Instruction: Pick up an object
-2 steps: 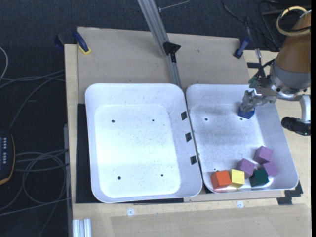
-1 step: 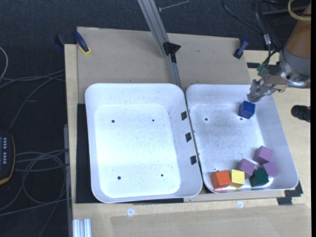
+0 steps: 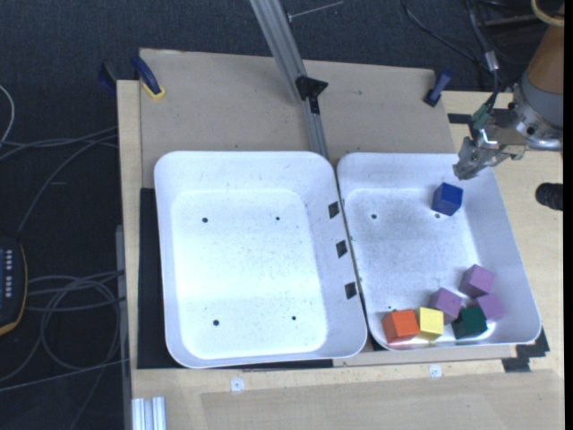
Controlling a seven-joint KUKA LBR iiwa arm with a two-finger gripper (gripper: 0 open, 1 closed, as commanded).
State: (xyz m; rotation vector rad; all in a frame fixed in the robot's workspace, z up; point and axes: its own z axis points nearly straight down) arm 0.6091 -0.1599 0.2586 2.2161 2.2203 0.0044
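My gripper (image 3: 469,166) hangs over the far right corner of the right bin (image 3: 407,240), its tip pointing down. A blue cube (image 3: 447,198) lies just below and left of it, apart from it. Nothing shows between the fingers. Along the bin's near right corner lie an orange block (image 3: 402,324), a yellow block (image 3: 431,321), a dark green block (image 3: 468,323) and three purple blocks (image 3: 477,280).
The left bin (image 3: 242,258) stands beside the right one, with dark clips on the shared rim. A slanted metal bar (image 3: 286,52) rises behind the bins. Blue clamps (image 3: 148,77) hold the board's far corners. Cables trail on the floor at left.
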